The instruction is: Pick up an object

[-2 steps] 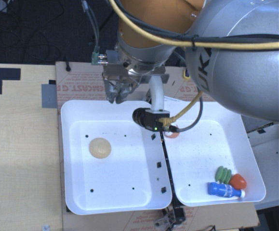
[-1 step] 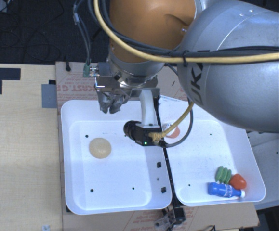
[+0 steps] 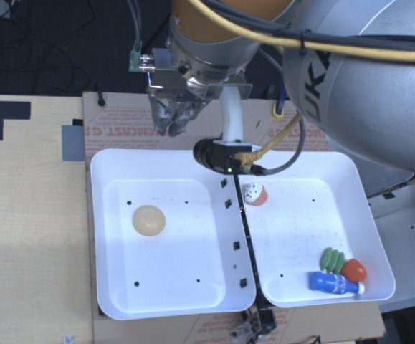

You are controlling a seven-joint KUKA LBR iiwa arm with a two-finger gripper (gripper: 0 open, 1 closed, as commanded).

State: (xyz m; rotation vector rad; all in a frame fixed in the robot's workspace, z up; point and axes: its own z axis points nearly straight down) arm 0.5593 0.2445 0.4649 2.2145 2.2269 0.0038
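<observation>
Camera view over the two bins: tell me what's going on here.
A grey KUKA arm reaches in from the right, its gripper hanging above the far edge of the left bin, holding nothing. A pale round object lies in that bin. The right bin has a small white-and-orange piece, plus a green item, a red one and a blue bottle clustered together.
</observation>
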